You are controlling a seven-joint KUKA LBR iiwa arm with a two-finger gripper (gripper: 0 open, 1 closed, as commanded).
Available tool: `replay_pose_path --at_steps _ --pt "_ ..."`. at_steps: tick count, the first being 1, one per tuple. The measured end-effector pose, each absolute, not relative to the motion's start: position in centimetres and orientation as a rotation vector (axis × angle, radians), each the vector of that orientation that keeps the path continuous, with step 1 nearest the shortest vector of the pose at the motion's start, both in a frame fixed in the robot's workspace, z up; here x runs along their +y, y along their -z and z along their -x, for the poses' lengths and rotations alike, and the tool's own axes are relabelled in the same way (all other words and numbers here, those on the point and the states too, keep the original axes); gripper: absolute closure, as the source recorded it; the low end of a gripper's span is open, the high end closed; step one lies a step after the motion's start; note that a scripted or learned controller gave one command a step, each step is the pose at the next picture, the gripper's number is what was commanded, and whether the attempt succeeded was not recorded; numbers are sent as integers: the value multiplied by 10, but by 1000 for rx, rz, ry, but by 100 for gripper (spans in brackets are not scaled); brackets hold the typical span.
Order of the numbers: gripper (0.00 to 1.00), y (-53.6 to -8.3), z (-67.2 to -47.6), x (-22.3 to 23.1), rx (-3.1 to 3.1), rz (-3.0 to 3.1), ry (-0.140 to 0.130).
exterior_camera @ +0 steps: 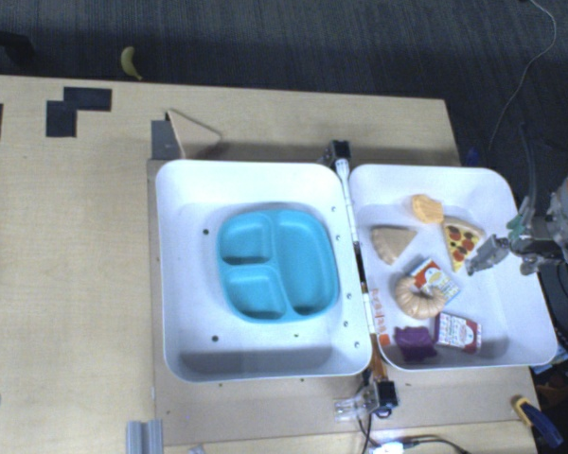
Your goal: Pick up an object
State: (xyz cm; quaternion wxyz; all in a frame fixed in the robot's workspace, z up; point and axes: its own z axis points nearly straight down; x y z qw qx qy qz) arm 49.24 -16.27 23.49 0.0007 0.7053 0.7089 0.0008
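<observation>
The right bin (511,197) holds several toy foods: a yellow chunk (427,207), a pizza slice (462,241), a tan wedge (393,243), a round bun (417,300) with a small carton (435,277) leaning on it, a red packet (457,332) and a purple piece (415,342). My gripper (504,260) hangs over the right side of this bin, just right of the pizza slice. It is open, and nothing sits between its fingers. The arm comes in from the right edge.
The left bin (185,253) holds a blue divided plate (276,263). A black and white bar (346,187) runs along the seam between the bins. Cables and clips (374,405) lie at the front edge. The tan bench (66,282) spreads out to the left.
</observation>
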Motion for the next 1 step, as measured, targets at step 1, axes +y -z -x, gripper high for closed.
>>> replay_pose_path --at_steps 1 --pt "0 -100 -493 -122 2215 -2209 -19"
